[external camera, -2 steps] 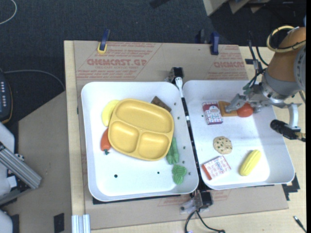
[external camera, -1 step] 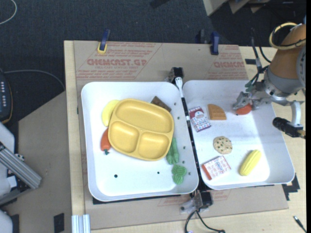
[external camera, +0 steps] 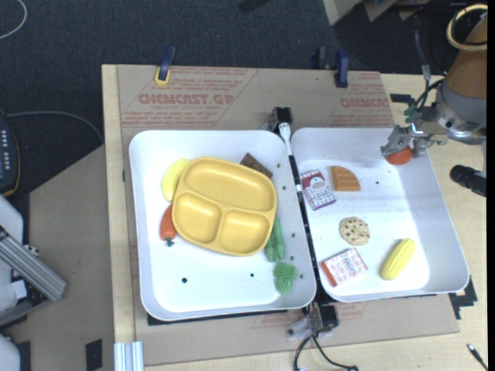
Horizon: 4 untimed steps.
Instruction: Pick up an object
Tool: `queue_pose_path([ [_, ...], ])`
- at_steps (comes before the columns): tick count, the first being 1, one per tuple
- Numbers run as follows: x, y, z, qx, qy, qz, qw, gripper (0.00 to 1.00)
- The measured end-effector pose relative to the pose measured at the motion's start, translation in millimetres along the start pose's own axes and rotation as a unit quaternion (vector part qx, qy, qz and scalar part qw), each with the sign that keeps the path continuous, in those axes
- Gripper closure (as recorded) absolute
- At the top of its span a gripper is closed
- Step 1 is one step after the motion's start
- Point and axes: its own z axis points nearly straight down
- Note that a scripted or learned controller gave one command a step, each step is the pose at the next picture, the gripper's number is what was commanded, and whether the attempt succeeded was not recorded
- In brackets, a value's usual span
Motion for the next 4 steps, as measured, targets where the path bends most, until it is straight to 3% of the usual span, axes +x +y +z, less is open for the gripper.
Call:
queue_pose_path([
  [1, -4.0, 6.7, -45.8, 0.001, 0.0, 0.0, 1.0, 1.0],
  [2, -4.4, 7.7, -64.4, 0.002, 0.001, 0.0, 1.0, 1.0],
  [4, 105.6, -39.2, -66.5, 0.005, 0.003, -0.002, 1.0, 1.0],
])
